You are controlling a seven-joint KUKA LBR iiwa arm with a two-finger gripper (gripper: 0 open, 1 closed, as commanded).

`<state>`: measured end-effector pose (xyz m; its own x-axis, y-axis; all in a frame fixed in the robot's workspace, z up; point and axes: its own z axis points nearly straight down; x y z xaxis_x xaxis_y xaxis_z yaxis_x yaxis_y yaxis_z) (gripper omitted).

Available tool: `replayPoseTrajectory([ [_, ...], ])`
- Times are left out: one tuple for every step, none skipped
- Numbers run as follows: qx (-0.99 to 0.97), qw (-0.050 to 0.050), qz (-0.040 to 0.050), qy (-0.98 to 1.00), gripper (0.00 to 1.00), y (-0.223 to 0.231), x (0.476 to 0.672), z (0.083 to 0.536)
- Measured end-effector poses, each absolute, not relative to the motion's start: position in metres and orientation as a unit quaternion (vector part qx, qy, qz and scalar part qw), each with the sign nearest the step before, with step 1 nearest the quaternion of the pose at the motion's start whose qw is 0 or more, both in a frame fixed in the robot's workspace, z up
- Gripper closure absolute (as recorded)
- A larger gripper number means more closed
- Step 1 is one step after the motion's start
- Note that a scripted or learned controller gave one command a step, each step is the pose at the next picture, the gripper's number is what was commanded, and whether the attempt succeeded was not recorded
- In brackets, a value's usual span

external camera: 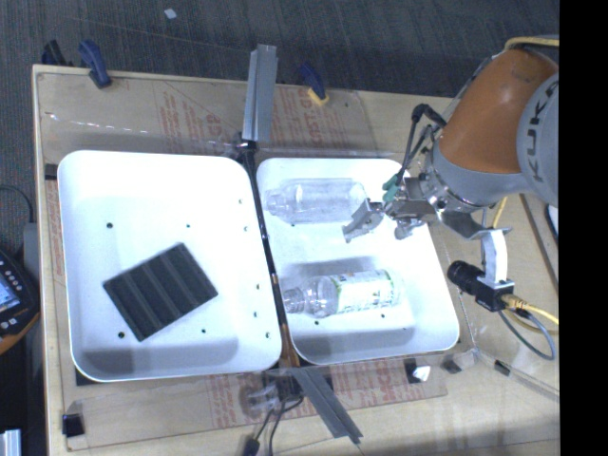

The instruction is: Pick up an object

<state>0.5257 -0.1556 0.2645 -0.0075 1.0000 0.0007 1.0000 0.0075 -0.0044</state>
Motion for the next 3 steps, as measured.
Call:
replayPoseTrajectory([
  [-0.72,0.002,0.0017,-0.694,0.0,-0.211,0.541,0.15],
  [-0.703,0.001,0.0006,-0.711,0.0,-0.172,0.522,0.091],
  [-0.702,0.0,0.0,-0.712,0.0,-0.208,0.477,0.143],
])
